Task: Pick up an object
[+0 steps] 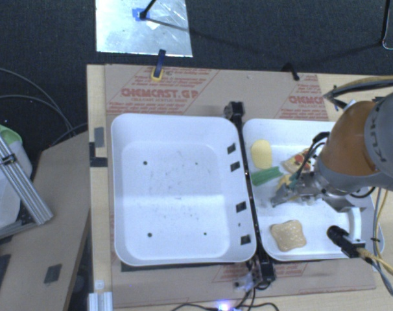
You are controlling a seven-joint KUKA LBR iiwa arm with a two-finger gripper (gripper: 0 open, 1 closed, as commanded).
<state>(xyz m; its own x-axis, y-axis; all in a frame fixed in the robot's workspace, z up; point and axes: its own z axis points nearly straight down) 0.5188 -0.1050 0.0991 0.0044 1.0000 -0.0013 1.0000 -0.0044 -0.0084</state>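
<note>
Landmark: you can place everything against the right bin [274, 129], the one of the two white bins on the table that holds the objects; the left bin [177, 186] lies just beside it, across the black divider.
Arm: your arm [355, 151] hangs over the right bin's far right half, its orange band above the wrist.
End effector: the end effector [288, 192] is low in the middle of the right bin, aimed towards the divider side. You cannot tell whether it is spread or closed; dark metal and clutter blur together there.
Step in hand: by my reading you are at the approach, closing in on a target; nothing is visibly held.
Likely target: the green piece [264, 175], in the right bin's middle left, just beside the end effector.
Its long axis: it runs roughly across the bin, from the divider side towards the end effector, tilted slightly; one end points at the divider.
Other candidates: a yellow object [262, 152] sits just above the green piece; a tan lump [288, 234] rests near the right bin's front wall; small mixed pieces [296, 161] lie under the wrist.
Next move: you would want the grip set across the green piece's short width, then a straight lift.
</note>
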